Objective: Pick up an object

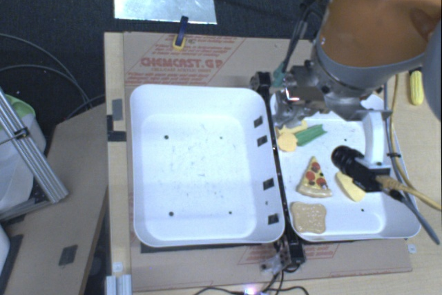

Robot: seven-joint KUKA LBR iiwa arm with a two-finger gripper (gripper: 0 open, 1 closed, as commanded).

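Pizza slice (314, 178) lies in the middle of the right bin (359, 230), with toast (309, 216) just nearer the front rim, a yellow wedge (350, 186) to its right, and a green strip (312, 132) beside a yellow disc (286, 142) up by the wall shared with the left bin (200, 169). The gripper (295, 101) hangs over the right bin's far end, just beyond the green strip, and whether it's wide or narrow can't be told. The arm (376, 10) looms over that far corner.
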